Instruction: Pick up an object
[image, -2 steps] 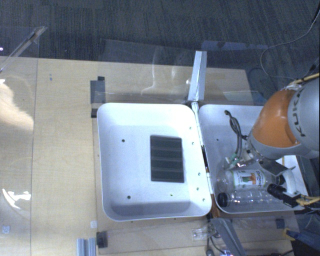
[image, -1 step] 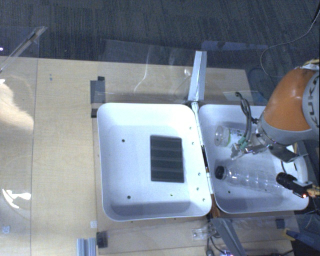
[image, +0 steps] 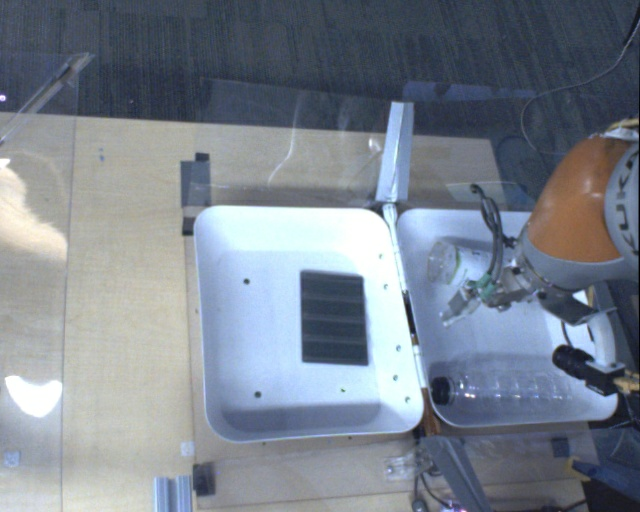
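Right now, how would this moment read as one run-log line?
arm: over right bin | hand: low beside clear cup | grasp: unconfirmed | clear bottle: lying at near wall | left bin: dark ridged block

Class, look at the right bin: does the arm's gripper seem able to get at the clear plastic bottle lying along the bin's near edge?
Probably yes. The bottle lies alone by the near wall of the right bin, nothing on top of it, and the gripper is just above it in the picture, beside a clear cup.
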